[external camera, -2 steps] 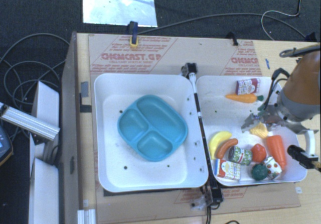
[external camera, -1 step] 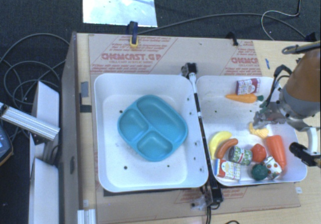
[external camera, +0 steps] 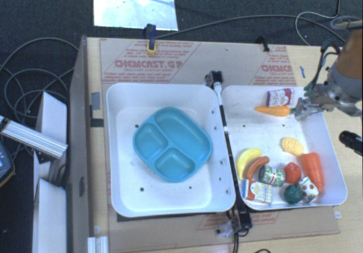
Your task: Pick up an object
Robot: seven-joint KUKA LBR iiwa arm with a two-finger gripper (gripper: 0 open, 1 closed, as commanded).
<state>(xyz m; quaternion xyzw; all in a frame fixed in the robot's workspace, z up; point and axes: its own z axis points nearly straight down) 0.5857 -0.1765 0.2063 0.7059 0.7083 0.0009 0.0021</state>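
The right bin (external camera: 334,150) holds toy food. A small orange carrot (external camera: 273,111) lies near its back, beside a red-and-white carton (external camera: 280,97). Lower down lie a yellow ridged piece (external camera: 292,146), a big carrot (external camera: 313,170), a banana (external camera: 247,160), a sausage (external camera: 257,167), a green can (external camera: 271,176), a tomato (external camera: 292,172), a dark green vegetable (external camera: 294,194) and a white box (external camera: 258,193). My gripper (external camera: 302,110) hangs low over the bin's back right, just right of the small carrot's tip. Nothing shows between its fingers.
The left bin (external camera: 130,104) holds a blue divided plate (external camera: 172,143). A metal clip (external camera: 214,80) sits on the divider between the bins. Cables run along the bench's back edge and the floor at the left. A blue clamp (external camera: 150,34) stands at the bench's back.
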